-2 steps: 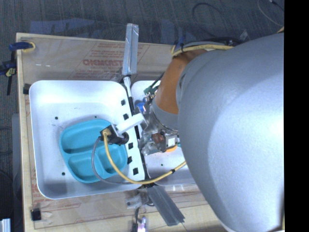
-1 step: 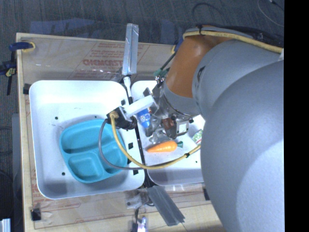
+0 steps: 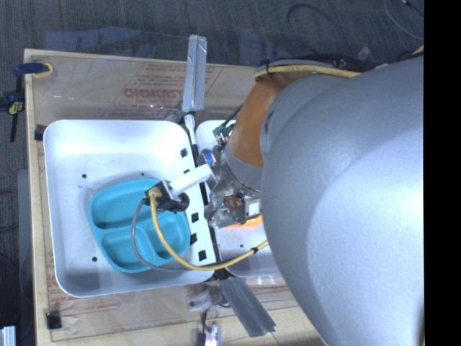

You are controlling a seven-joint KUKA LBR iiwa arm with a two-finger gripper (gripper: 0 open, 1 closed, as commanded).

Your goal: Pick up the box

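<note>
Divided tray [image 3: 137, 229] in left bin [image 3: 86, 157], lower-right part. Arm [image 3: 338, 193] over right bin [image 3: 207, 132], covering most. Gripper [image 3: 229, 204] over right bin, beside shared rim.

Printed matter: red lettering [image 3: 153, 92] in several lines on the pale surface [image 3: 94, 78] behind the left bin, reversed to the camera, largest line apparently "CHEMCAST", smaller lines too faint to read; no other legible text, number or label.

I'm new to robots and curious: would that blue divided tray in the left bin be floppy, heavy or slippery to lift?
The blue tray looks like moulded plastic, so probably stiff and light. Its smooth, rounded rim may be slippery. Being low and wide, it should slide rather than tip.
</note>
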